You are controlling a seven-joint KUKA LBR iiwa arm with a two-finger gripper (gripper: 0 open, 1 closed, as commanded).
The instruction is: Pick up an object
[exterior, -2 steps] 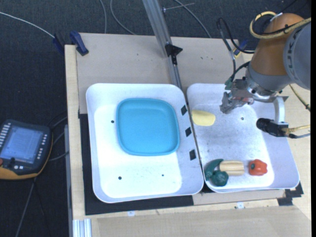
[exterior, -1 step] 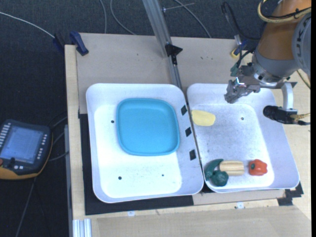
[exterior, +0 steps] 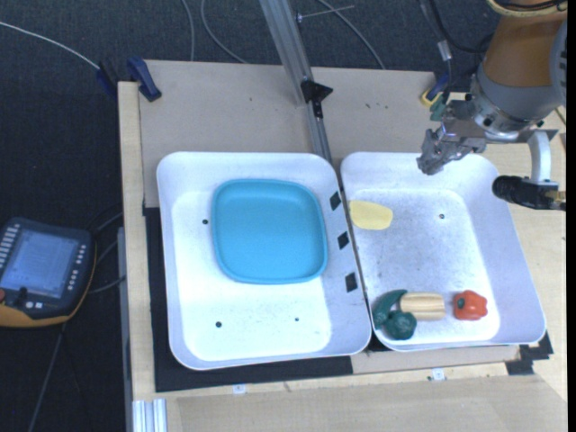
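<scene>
My gripper (exterior: pixel 434 161) hangs over the far edge of the right bin (exterior: pixel 504 241), high above its floor, with nothing between its fingers. In that bin a pale yellow piece (exterior: pixel 370 215) lies near the left wall. Along the near edge sit a dark green vegetable (exterior: pixel 394 314), a tan cylinder (exterior: pixel 423 306) and a red pepper (exterior: pixel 468 305) in a row. All of them are well away from the gripper, toward the front of the bin.
The left bin (exterior: pixel 180 268) holds a blue square plate (exterior: pixel 269 230). A metal pole (exterior: pixel 288 43) slants down to the gap between the bins. A teach pendant (exterior: pixel 40 268) lies off the bench at left. Cables lie on the dark floor behind.
</scene>
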